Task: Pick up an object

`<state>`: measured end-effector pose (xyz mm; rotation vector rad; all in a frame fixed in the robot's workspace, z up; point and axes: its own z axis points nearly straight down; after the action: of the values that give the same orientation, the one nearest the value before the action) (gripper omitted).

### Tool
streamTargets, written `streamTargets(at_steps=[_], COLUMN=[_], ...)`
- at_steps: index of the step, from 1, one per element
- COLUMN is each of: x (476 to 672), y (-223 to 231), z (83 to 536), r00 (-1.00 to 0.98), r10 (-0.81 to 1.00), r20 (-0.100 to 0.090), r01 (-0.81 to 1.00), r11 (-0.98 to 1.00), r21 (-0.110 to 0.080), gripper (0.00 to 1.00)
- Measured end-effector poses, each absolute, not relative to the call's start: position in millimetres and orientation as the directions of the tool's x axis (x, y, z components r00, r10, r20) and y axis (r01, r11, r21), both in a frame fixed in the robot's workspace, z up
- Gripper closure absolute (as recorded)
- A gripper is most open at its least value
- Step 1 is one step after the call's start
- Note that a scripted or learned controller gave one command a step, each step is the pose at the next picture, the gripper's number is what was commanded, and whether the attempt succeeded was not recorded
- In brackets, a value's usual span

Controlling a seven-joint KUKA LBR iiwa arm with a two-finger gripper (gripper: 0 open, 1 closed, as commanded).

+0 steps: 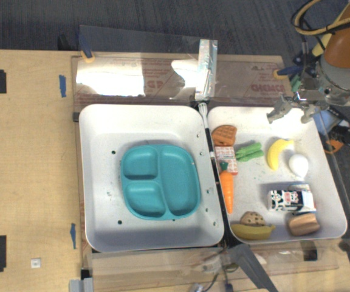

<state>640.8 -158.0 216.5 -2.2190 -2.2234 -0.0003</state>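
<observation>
The right bin (327, 157) holds several toy foods: a brown waffle (223, 134), a green pod (249, 151), a yellow lemon (276, 152), a white egg (298, 164), a carrot (226, 188), a cow-print milk carton (291, 199), a cookie (252, 218), a banana (252, 230) and a brown bread roll (303, 224). My gripper (293, 114) hangs over the bin's far right corner, above and beyond the lemon and egg. Its fingers are open with only bare bin floor between them.
The left bin (96, 163) holds a teal divided plate (160, 181). A small red-and-white packet (225, 159) lies by the divider between the bins. A clear panel with a metal bracket (206, 69) stands behind the bins. Yellow cables (312, 11) loop above the arm.
</observation>
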Motion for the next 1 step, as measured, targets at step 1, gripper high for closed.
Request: streamTargets(at_steps=[1], x=[620.4], y=[-183.9], z=[98.9], r00=[-0.209], r10=[0.978], r20=[-0.005], r01=[0.978], r11=[0.209], r21=[0.009], gripper=[0.00])
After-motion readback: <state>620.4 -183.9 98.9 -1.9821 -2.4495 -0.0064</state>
